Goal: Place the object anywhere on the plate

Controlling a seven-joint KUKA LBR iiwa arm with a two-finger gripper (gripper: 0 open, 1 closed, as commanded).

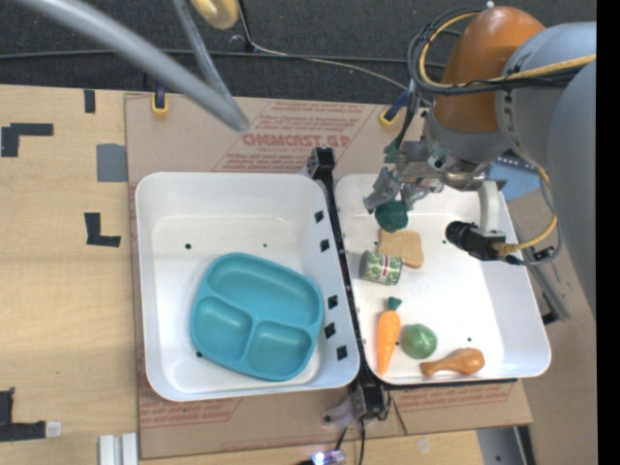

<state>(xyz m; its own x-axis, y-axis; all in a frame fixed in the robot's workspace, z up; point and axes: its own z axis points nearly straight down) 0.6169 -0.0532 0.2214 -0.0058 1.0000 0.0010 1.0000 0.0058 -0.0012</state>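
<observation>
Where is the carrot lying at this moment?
The carrot lies in the right bin, near its front-left corner, close to the divider between the bins. The green ball sits just to its right, and the small can lies behind it.

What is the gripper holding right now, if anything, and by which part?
It cannot be told. The gripper hangs over the right bin with a small dark teal object right at its tip, but the view does not settle whether that object is gripped or just lying beneath it.

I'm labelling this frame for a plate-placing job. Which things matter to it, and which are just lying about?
Job: plate, gripper, dark green object at its tip.
Lying about: toast, can, carrot, green ball, drumstick.
</observation>
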